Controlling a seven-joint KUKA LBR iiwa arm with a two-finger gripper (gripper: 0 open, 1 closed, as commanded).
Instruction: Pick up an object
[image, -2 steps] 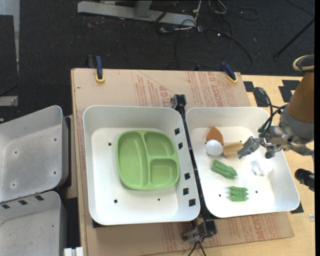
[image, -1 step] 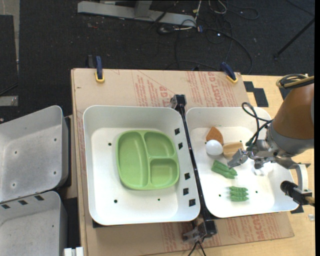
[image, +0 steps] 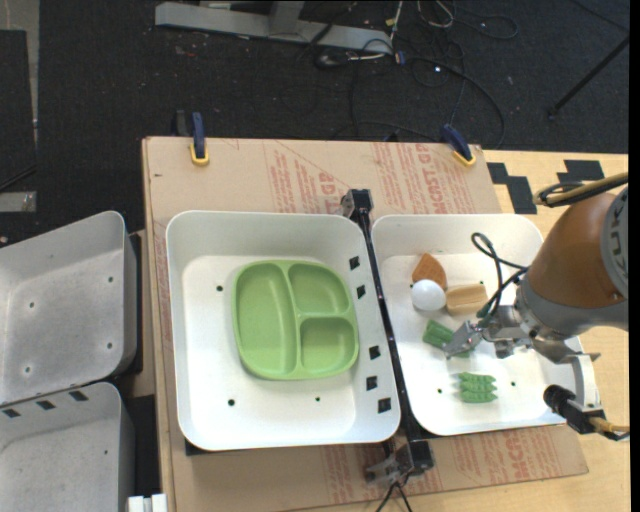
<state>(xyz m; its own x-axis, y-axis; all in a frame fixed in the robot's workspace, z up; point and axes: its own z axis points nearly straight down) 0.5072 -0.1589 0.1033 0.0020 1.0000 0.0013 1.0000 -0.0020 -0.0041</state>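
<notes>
Arm is reaching in from the right, gripper sitting low in the right bin. Fingers are resting at the edge of the dark green block, looks like touching it, but can't tell whether they're apart or clamped on it; too small and dark to read.

Right bin contents: white ball just beside a tan block, orange wedge touching the ball from behind, dark green block just below the ball, light green ridged piece lying alone nearer the front edge.

Left bin is holding a green divided tray, flat, roughly centred.

Both bins are sitting side by side on the cardboard-covered desk.
</notes>
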